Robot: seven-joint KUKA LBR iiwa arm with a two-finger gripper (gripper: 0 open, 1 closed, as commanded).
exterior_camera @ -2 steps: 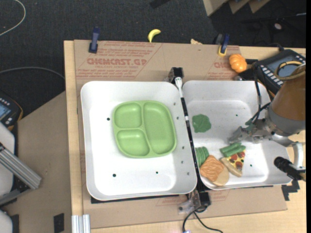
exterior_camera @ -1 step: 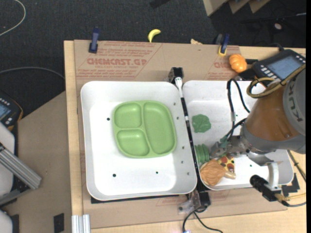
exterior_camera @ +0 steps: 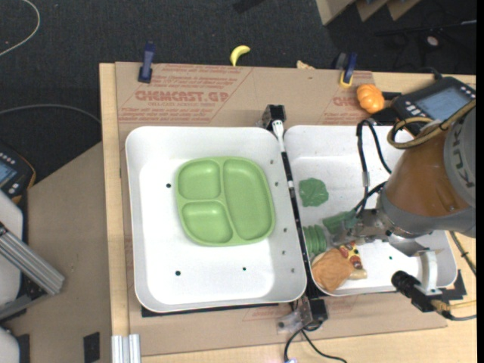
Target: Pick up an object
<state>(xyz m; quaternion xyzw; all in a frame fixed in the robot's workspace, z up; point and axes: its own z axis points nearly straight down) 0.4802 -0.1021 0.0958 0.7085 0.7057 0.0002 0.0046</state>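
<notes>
My arm (exterior_camera: 431, 180) reaches in from the right and its hand (exterior_camera: 354, 231) is low in the right bin (exterior_camera: 333, 138), among the toys; I cannot tell its grip. Just beside it lie a dark green piece (exterior_camera: 338, 222), a ribbed green piece (exterior_camera: 314, 240) and a tan bread-like toy (exterior_camera: 333, 268). A green leafy toy (exterior_camera: 313, 191) sits further back. The left bin (exterior_camera: 151, 225) holds a green divided plate (exterior_camera: 224, 200).
</notes>
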